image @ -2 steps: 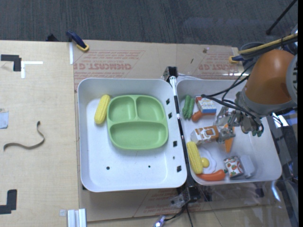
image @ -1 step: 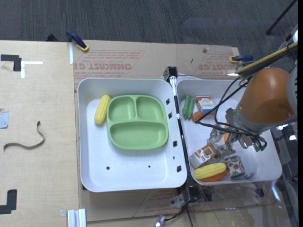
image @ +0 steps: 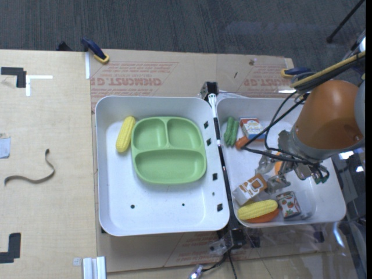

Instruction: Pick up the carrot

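My fingers [image: 273,168] are pinching what may be the carrot [image: 279,165], hovering over the right bin [image: 325,211].

Red printed lettering is running across the cardboard sheet [image: 152,78] under the bins; it is showing mirrored and upside down, so no word is reading with certainty. The small food cartons [image: 251,126] are carrying printing too small to read.
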Controlling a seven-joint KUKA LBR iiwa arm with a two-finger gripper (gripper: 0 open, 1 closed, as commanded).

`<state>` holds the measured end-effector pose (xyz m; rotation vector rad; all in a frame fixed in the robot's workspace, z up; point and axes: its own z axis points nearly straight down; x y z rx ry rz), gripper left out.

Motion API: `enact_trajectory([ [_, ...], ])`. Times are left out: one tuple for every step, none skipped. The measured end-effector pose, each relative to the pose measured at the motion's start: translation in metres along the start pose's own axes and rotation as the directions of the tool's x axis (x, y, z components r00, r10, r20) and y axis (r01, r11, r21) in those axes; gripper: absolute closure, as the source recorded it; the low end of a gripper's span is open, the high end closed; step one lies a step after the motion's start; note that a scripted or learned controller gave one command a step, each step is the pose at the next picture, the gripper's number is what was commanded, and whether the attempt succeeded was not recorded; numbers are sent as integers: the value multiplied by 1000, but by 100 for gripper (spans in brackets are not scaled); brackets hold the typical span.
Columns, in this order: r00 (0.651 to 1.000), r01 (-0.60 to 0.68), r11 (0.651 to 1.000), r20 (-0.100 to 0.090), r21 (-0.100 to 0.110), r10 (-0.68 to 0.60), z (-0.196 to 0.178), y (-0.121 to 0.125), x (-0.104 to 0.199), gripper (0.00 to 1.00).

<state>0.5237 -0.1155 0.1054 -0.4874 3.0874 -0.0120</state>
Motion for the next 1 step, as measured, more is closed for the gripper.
enact_trajectory([
  [1000, 2, 1000, 3, 2, -2, -9, 0, -2, 100],
])
